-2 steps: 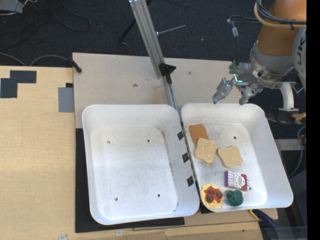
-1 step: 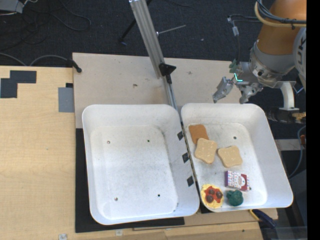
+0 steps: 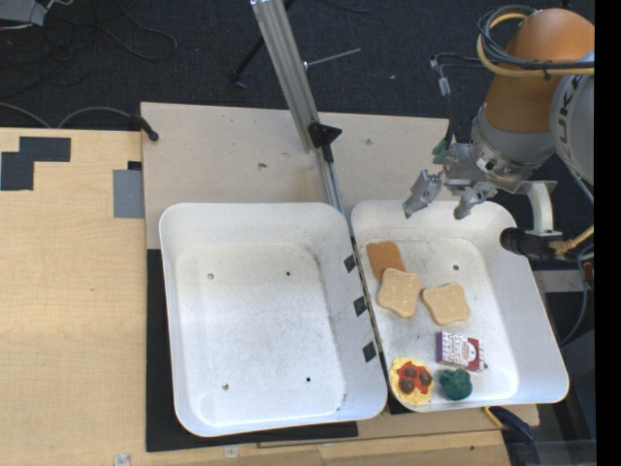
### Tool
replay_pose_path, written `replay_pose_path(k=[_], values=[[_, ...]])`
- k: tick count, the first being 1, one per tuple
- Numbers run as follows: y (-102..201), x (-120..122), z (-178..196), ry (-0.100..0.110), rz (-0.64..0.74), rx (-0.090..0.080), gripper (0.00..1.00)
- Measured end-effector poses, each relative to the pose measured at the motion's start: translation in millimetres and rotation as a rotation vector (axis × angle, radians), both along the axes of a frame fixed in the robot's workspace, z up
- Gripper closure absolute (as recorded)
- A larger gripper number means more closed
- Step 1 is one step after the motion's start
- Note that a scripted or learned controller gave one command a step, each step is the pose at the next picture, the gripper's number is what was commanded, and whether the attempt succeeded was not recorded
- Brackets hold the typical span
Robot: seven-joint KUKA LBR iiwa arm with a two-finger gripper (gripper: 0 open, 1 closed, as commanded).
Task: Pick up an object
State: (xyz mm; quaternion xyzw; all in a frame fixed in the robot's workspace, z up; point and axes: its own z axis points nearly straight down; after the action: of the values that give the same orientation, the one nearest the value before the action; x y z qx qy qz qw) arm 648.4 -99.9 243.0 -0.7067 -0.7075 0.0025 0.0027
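- no obj picked out by the task, so anything in the right bin (image 3: pixel 505 299) counts. closest to the pincer (image 3: pixel 441 202): the brown toast slice (image 3: pixel 384 257), sitting down-frame and a bit left of it, well apart, nothing in between
- right past that, further from the pincer, a pale bread piece (image 3: pixel 399 292) touching the brown one's lower edge, and a 2nd pale piece (image 3: pixel 446 304) just beside it, more or less straight below the pincer
- brown slice's long axis runs roughly up-down in frame, i.e. about along the line from the pincer to it
- furthest from the pincer, at the bin's near edge: small purple/white box (image 3: pixel 458 349), a yellow plate w/ red bits (image 3: pixel 411 380), a green lump (image 3: pixel 455 384)
- pincer itself: fingers look spread apart, nothing between them, hovering over the far rim of the right bin, not down among the objs
- imo next move = come toward the camera and drop, prob onto a bread piece
- left bin (image 3: pixel 194 260) is way off to the pincer's left; slanted alu bar (image 3: pixel 291 76) over the counter (image 3: pixel 78 260) isn't in the way
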Motion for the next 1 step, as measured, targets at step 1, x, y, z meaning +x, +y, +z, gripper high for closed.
replay_pose_path(k=[1], values=[[6.5,-0.8,-46.2,0.001,-0.001,0.001,0.00]])
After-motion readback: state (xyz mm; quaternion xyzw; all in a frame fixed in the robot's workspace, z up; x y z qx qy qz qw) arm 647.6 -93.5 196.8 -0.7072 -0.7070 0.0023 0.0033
